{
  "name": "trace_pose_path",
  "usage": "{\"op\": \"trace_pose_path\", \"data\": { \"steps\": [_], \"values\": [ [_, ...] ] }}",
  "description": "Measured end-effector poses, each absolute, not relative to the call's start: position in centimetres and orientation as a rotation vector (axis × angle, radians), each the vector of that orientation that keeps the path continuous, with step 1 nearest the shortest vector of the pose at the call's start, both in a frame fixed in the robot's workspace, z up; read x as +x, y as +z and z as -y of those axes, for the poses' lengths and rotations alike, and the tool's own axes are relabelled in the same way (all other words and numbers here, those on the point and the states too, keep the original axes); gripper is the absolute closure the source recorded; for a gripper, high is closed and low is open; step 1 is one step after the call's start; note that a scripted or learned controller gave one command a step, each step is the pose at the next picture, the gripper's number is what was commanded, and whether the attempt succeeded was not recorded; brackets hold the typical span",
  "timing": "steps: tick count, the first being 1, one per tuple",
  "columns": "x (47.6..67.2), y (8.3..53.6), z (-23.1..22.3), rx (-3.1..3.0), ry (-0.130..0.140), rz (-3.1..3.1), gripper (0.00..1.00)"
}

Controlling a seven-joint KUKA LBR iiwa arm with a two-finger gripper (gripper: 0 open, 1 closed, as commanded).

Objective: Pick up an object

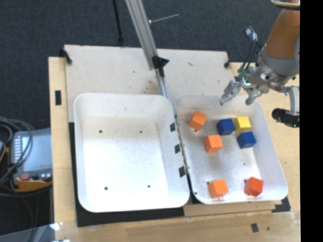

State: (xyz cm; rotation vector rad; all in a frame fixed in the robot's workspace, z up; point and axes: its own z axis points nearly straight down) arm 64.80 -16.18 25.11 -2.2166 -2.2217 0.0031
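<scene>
Two orange cubes (218, 187) and (254, 186) sit at right bin (272, 155) near edge, more cubes mid-bin: orange (213, 143), orange (198, 120), blue (225, 126), blue (246, 139), yellow (243, 123). Small, matte, hard-edged blocks, white speckled plastic bins. Jaws (238, 94) spread open, holding nothing, above bin's far edge. Pick not yet started.

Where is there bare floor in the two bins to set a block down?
The left bin has a bare floor from wall to wall. In the right bin, a bare strip lies between the middle orange block and the two front orange blocks. The upper middle is crowded, under the gripper.
</scene>
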Motion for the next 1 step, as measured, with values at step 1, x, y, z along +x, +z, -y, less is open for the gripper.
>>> {"op": "trace_pose_path", "data": {
  "steps": [1],
  "values": [
    [64.86,25.43,16.25,-2.218,0.002,2.227,0.00]
  ]
}}
